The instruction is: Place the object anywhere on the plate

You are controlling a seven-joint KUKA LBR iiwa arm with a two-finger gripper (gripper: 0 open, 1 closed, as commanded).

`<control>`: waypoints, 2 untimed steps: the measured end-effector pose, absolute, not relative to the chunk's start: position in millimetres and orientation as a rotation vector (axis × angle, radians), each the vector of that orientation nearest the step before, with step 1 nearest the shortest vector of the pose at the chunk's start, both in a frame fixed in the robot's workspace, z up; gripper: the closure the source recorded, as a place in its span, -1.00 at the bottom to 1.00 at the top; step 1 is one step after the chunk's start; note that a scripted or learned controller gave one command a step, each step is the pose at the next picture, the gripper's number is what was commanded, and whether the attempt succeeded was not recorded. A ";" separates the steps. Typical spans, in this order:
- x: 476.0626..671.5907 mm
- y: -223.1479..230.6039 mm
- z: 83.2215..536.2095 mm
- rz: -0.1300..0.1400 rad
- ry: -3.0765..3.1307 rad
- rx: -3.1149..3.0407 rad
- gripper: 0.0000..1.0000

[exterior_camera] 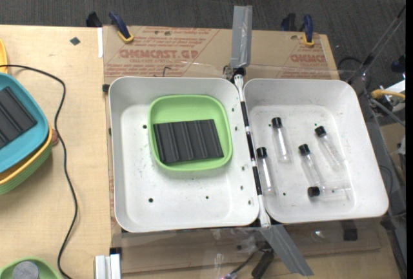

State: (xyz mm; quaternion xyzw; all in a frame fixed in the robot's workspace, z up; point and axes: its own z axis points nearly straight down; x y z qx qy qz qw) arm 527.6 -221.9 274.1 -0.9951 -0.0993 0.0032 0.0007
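Observation:
A green square plate (190, 110) sits in the left white bin (129, 142), with a dark ribbed insert (188, 141) lying on it. In the right white bin (361, 142) lie several clear tubes with black caps: one upright in the picture (280, 137), one against the left wall (264, 169), one in the middle (308, 165), one at the upper right (328, 144), and one lying flat near the front (329, 192).
Brown cardboard (193, 51) lies under and behind the bins, held by clamps (120, 26) at the back. Stacked teal and green plates (19, 135) sit on the wooden bench at far left, with a black cable (64, 161) beside them.

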 end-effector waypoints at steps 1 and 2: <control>509.0 -222.5 288.3 0.009 -0.309 -3.125 -1.00; 492.5 -222.2 286.5 0.009 -0.310 -3.125 -1.00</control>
